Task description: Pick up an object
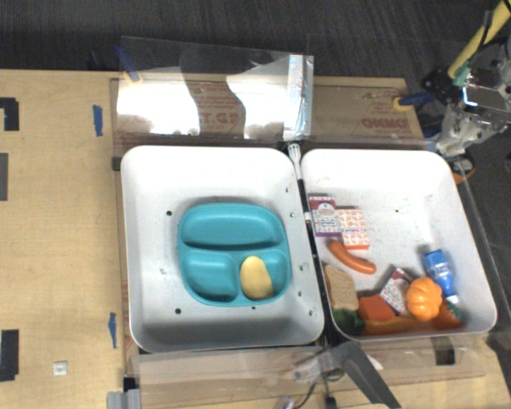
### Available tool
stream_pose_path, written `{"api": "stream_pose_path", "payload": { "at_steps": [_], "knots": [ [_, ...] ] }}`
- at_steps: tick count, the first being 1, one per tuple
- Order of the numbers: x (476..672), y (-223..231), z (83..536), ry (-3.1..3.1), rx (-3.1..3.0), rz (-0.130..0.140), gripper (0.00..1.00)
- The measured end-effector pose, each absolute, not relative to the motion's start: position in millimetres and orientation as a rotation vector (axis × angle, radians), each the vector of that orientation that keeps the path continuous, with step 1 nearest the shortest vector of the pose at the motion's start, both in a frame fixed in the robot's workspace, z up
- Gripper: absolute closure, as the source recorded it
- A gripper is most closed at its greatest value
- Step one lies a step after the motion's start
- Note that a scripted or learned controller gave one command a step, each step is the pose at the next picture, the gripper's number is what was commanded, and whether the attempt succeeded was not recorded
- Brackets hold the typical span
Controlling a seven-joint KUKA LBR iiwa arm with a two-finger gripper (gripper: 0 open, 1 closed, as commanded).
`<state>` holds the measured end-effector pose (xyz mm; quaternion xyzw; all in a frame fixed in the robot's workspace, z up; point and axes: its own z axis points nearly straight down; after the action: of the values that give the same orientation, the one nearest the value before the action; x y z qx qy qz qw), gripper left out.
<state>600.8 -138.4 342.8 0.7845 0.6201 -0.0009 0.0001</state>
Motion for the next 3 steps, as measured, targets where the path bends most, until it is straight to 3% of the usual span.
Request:
{"api": "stream_pose_path", "payload": {
  "at_steps": [1, 2, 3],
  "knots": [
    [600.2, -138, 340, 1.949, 2.468, -0.009, 0.00],
    [533.1, -127, 237, 1.952, 2.473, -0.013, 0.00],
    [494.5, -131, 135, 2.262, 2.196, -0.009, 0.00]
  ]
}}
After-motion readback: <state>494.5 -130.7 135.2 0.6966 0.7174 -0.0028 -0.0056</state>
